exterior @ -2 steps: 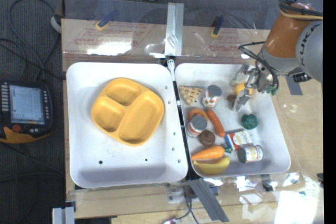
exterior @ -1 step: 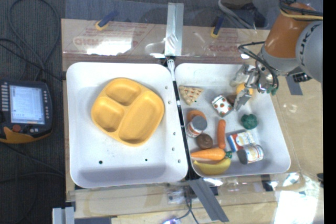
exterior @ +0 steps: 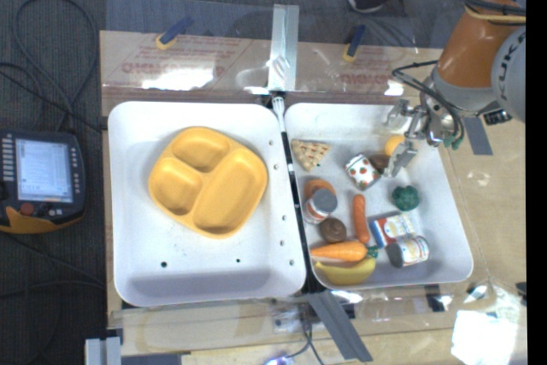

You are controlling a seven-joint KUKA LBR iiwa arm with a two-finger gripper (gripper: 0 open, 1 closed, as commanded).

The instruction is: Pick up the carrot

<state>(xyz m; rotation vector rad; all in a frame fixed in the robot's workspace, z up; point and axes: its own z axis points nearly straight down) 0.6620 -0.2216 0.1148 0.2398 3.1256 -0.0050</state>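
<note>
Gripper (exterior: 402, 145) over upper right of the right bin (exterior: 457, 226); carrot (exterior: 339, 251) untouched at lower centre of frame.

I see the carrot lying on its side near the bottom edge of the right bin, just above the banana (exterior: 346, 272) and touching it, with a brown round piece (exterior: 332, 229) above it and a small can (exterior: 412, 251) to its right. The arm (exterior: 479, 55) enters from the upper right of the frame; the fingers hang down by a yellow item (exterior: 392, 144), well apart from the carrot. I cannot tell whether the fingers are apart or together. The yellow divided plate (exterior: 208, 180) sits in the left bin (exterior: 137, 269).
</note>
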